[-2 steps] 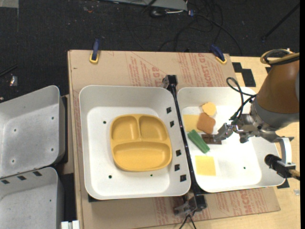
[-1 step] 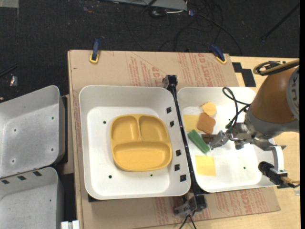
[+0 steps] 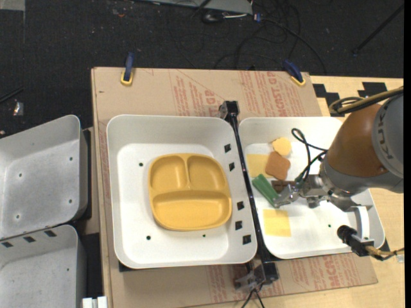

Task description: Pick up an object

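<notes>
Green block (image 3: 264, 189) lying slantwise, left side of right bin (image 3: 321, 249), brown piece (image 3: 278, 166) just beside

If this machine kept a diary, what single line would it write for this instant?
arm: over right bin | pincer: at green piece | grasp: unconfirmed | yellow tray: left bin

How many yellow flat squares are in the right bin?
2: one square by the divider, left of the brown piece; another nearer the front, below the gripper. The arm may hide more.
</notes>
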`<state>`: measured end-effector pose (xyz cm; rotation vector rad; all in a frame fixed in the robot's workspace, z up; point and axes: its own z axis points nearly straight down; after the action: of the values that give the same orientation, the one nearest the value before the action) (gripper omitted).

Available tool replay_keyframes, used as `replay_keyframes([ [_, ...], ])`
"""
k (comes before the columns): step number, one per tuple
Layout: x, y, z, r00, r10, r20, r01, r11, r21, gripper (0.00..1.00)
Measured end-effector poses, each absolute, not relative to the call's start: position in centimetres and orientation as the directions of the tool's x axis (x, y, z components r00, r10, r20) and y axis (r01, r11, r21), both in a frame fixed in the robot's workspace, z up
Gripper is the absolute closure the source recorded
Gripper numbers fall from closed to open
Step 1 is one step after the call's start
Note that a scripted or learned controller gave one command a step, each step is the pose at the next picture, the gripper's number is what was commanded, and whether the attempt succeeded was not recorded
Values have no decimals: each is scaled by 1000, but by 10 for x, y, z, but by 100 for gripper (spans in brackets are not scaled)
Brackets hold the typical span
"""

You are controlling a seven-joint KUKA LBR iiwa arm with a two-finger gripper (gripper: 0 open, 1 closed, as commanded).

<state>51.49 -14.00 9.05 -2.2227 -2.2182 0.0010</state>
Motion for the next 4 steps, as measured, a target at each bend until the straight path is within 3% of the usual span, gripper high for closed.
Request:
replay_keyframes([
  [1,516,-140,103,3,1000,0,1000,-3,1,100],
  [4,520,-125,272,-3,1000,-2,1000,3,7,100],
])
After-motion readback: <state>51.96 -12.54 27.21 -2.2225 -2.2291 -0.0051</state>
